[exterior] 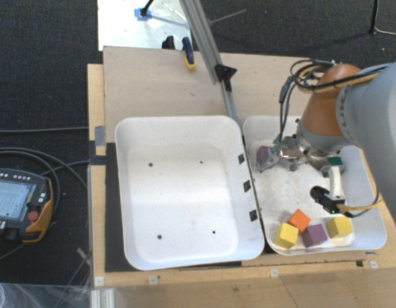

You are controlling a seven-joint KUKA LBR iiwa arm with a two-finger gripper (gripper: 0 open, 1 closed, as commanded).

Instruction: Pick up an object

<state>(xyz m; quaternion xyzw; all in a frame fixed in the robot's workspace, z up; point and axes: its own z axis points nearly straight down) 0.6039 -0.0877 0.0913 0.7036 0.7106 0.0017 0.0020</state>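
Observation:
In the right bin (371, 236) my gripper (279, 158) hangs low over the upper left part, close to the floor. A small purple block (264, 153) sits right at the gripper's left side, touching or nearly touching it; whether it is gripped is hidden. Near the bin's front edge lie a yellow block (287, 235), an orange block (300, 220), a purple block (314, 234) and another yellow block (339, 226), packed close together.
The left bin (127, 172) stands beside the right one, their walls meeting at a divider with black clips (247, 185). A grey slanted pole (204, 37) crosses the back of the bench. A teach pendant (18, 204) lies on the floor at left.

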